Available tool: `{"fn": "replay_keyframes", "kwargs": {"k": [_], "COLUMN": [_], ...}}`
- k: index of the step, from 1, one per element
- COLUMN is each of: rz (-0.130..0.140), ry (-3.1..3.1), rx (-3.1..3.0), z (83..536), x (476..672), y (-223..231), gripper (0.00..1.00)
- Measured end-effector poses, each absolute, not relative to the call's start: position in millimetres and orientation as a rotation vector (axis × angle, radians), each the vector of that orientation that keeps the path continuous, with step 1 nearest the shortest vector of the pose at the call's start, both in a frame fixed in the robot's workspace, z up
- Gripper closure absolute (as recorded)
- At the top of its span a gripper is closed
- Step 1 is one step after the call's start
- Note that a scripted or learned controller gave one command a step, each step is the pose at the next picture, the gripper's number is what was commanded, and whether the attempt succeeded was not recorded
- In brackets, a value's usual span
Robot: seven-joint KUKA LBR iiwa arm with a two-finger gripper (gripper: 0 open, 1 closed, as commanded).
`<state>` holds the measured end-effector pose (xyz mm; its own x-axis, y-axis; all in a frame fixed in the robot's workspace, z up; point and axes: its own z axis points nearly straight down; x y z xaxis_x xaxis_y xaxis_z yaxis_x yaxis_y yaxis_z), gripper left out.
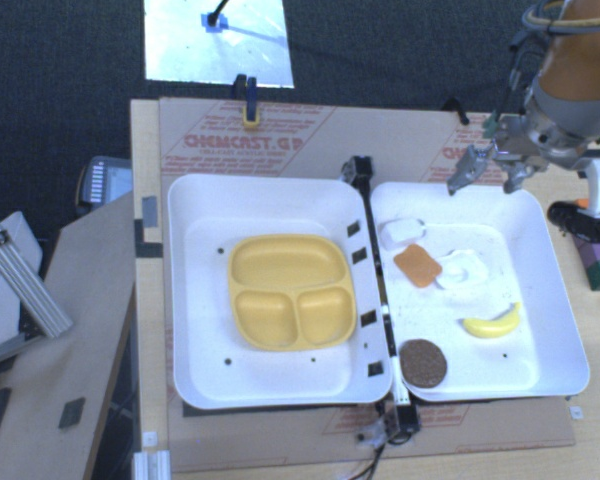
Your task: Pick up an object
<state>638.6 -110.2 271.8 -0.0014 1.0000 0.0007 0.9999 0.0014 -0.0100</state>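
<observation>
My gripper (pixel 492 171) hangs above the far edge of the right bin (pixel 550 268), its two fingers spread open with nothing between them. In that bin lie an orange flat piece (pixel 417 265), a white lump (pixel 402 230) near the far left corner, a white blob (pixel 463 269) in the middle, a yellow banana (pixel 493 322) and a brown round patty (pixel 423 362) at the near left corner. All of these lie nearer the camera than the gripper.
The left bin (pixel 195 268) holds a yellow divided tray (pixel 288 291). A black divider with clips (pixel 370 268) runs between the bins. Dark and coloured items (pixel 595 248) sit on the bench right of the right bin. A yellow clamp (pixel 250 103) stands behind the left bin.
</observation>
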Motion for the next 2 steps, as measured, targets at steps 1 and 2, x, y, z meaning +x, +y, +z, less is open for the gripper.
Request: {"fn": "replay_keyframes", "kwargs": {"k": [1, 2], "rz": [-0.001, 0.001], "ry": [-2.226, -2.226], "rx": [-2.219, -2.215], "z": [279, 237], "x": [640.4, 643.6], "y": [-110, -105], "gripper": [0.0, 0.0]}}
